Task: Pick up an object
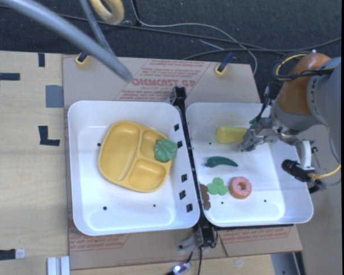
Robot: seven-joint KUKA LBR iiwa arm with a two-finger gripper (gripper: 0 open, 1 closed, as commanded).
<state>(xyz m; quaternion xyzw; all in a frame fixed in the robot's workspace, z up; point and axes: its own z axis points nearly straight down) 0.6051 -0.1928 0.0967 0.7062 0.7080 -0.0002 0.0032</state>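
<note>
The right bin (286, 208) holds a yellow block (230, 134) near its upper middle. Below it lies a dark green pepper-shaped piece (221, 162). Further down, a small green leafy toy (217, 187) sits beside a pink frosted donut (240, 187). My gripper (249, 142) hangs low in the right bin, just right of the yellow block and close to its end. I cannot make out how its fingers stand, and nothing visibly sits between them.
The left bin (83, 171) carries a yellow divided plate (129, 159) with a green leafy toy (165, 149) on its right edge. A black divider (186, 153) runs between the bins. The arm's orange band (295, 90) and grey body stand over the right bin's right rim.
</note>
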